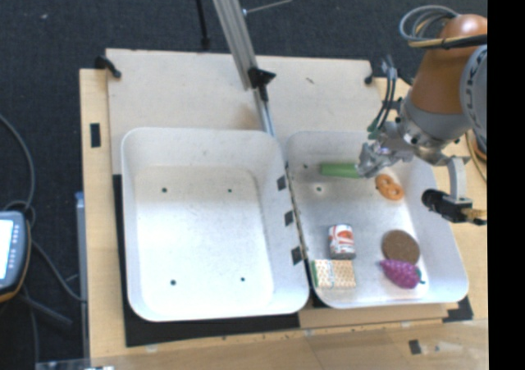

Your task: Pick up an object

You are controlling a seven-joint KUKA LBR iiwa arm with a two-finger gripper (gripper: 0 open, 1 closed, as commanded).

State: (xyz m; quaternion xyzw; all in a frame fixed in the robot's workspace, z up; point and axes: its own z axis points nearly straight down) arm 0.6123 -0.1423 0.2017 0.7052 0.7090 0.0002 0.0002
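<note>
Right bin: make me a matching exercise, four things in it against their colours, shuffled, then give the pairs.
Things:
1. stick
2. disc
3. grapes
4. can

Colours:
A. purple
B. red and white
C. green
D. brown

Pairs: 1-C, 2-D, 3-A, 4-B

No text is legible: the small can [341, 241] bears a red-and-white label and the flat packet [335, 275] a print, both too blurred to read.
</note>
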